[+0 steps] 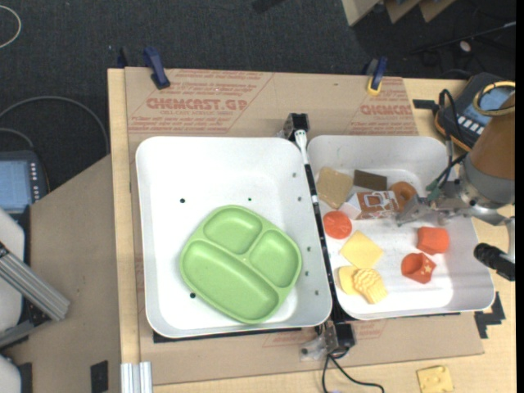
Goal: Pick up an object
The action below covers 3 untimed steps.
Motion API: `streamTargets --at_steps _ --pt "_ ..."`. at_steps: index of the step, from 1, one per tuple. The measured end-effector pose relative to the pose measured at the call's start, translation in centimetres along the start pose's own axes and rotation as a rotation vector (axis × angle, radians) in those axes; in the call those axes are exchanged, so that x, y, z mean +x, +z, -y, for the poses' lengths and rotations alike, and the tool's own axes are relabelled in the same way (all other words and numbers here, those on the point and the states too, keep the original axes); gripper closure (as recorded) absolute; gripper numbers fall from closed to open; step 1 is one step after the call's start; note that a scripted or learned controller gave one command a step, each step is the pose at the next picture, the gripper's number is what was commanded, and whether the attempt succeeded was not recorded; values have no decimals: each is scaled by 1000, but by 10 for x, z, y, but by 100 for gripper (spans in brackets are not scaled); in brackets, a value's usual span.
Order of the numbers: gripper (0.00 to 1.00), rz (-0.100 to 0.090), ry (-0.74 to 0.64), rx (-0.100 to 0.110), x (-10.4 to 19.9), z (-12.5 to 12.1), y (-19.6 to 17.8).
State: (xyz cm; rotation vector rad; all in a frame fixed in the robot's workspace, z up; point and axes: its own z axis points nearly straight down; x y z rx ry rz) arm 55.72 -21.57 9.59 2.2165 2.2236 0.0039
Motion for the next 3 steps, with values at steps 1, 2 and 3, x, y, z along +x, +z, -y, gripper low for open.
streamTargets --at_steps 1,2,3 --pt "0 -4 5 10 22 62 12" --pt "100 2 5 1 21 58 1" --pt "100 -1 -9 -12 101 -28 -79"
